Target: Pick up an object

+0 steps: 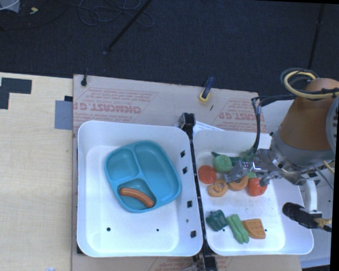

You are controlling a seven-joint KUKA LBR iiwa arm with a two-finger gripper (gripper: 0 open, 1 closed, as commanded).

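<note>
My gripper [240, 174] is low in the right bin [292, 242], reaching in from the right among a cluster of toy foods. Right beside it lie an orange piece [239, 184], a red piece [257, 188] and a green piece [222, 162]. A red-orange tomato [206, 174] and an orange ring [216, 189] sit just to its left. I cannot tell whether anything is gripped. Near the bin's front lie a dark green piece [216, 219], a green cucumber [238, 229] and an orange slice [255, 228].
The left bin [95, 225] holds a blue divided plate [156, 160] with a sausage [136, 197] in its front compartment. A black divider [192, 179] runs between the bins. The arm's orange band [308, 120] stands over the right bin's far right side.
</note>
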